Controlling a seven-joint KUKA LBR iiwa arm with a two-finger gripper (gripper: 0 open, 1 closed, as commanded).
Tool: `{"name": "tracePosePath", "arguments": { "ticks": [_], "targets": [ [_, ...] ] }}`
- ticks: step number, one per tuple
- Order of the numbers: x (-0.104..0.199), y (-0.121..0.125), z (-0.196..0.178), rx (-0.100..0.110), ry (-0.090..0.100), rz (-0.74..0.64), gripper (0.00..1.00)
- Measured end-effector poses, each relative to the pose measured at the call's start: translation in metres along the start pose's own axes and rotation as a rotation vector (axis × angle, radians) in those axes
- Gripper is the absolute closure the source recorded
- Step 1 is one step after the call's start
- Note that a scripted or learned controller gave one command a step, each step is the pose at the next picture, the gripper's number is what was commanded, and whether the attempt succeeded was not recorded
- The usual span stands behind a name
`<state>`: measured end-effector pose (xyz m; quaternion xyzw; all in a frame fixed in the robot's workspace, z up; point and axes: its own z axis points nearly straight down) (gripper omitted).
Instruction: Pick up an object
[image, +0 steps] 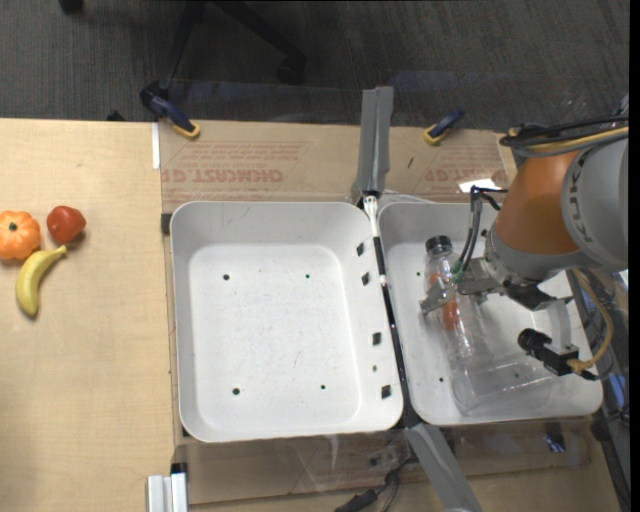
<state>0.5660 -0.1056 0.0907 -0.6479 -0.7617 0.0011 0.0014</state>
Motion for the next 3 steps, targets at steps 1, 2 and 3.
{"name": "tracePosePath", "arguments": {
  "ticks": [1, 2, 3],
  "targets": [
    [-0.001, 0.001, -0.011, -0.003, -0.001, 0.003, 1.00],
    [0.042, 0.064, -0.099, 0.005, 0.000, 0.136, 1.00],
    [0.007, 0.063, -0.095, 0.020, 0.001, 0.236, 1.00]
  ]
}}
